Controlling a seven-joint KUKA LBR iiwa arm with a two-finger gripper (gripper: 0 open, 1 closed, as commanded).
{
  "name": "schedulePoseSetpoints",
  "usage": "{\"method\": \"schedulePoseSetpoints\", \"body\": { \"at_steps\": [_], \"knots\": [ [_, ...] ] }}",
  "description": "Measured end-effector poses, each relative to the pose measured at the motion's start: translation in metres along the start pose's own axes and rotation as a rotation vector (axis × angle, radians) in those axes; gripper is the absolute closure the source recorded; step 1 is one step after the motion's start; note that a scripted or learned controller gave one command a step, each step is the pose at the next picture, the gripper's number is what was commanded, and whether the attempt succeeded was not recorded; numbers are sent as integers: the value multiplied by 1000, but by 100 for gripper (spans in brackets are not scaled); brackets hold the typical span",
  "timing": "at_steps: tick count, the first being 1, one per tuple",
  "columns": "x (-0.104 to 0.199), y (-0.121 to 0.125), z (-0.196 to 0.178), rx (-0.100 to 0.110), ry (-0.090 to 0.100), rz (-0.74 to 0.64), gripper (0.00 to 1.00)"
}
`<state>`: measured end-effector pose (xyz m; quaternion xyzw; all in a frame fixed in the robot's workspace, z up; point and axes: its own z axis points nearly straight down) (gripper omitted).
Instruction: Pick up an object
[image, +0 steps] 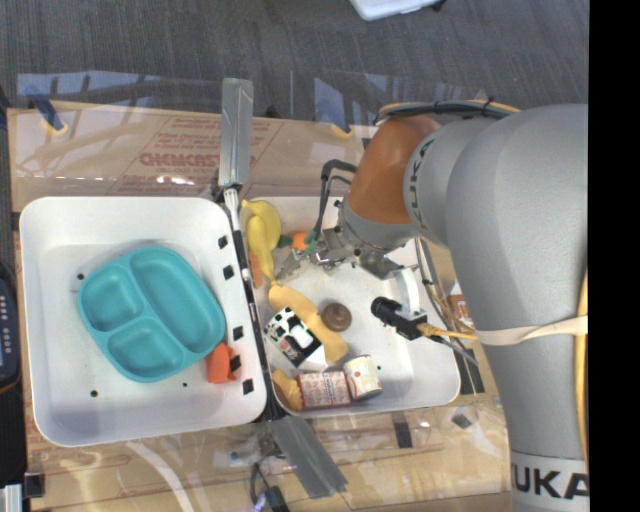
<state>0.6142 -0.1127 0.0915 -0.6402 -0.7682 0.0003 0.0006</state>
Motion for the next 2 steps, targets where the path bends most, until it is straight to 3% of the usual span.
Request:
{"method": "schedulePoseSetpoints", "body": {
  "at_steps": [1, 2],
  "knots": [
    [-31, 36, 1, 10, 5, -79, 0],
    [-4, -85, -38, -3, -3, -617, 0]
  ]
}}
